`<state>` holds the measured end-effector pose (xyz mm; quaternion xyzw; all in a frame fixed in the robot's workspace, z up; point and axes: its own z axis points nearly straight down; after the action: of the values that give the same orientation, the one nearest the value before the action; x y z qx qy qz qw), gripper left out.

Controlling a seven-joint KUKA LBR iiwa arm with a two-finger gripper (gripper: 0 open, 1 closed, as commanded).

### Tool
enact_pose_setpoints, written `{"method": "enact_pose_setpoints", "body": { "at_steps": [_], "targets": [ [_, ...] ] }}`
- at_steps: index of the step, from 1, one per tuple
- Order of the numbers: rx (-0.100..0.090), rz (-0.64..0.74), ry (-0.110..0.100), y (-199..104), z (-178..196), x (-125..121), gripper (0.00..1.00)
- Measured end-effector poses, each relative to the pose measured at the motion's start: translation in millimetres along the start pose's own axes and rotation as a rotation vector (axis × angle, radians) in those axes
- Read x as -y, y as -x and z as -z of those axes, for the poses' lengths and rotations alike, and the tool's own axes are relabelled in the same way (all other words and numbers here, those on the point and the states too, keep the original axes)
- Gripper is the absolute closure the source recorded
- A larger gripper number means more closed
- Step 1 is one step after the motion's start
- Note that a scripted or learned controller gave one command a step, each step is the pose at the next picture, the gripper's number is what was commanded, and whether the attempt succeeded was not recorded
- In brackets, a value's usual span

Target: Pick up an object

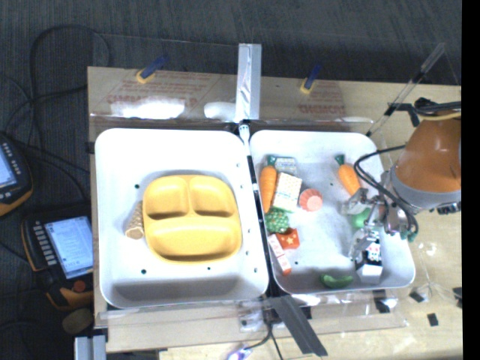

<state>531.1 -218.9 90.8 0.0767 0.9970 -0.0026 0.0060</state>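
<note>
My gripper (365,223) hangs low over the right side of the right bin (315,142), below the arm's orange band (431,156). A small green piece (361,217) lies right at the gripper, and I cannot tell whether it is held. A black-and-white block (371,258) sits just in front of the gripper. A short carrot (347,178) lies behind it. A long carrot (267,188), a white box (287,191), a pink round piece (310,199), a green square (277,220) and a red box (288,240) lie at the bin's left.
A green pickle shape (337,280) lies by the right bin's front wall. The left bin (112,201) holds a yellow divided tray (192,216) with a tan cone (135,222) at its left side. Cables run off the arm above the bin's right rim.
</note>
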Motion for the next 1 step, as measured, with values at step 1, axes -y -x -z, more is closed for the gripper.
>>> {"method": "enact_pose_setpoints", "body": {
  "at_steps": [1],
  "targets": [
    [0.002, 0.016, 0.000, 7.4, -0.1, -20.0, 0.00]
  ]
}}
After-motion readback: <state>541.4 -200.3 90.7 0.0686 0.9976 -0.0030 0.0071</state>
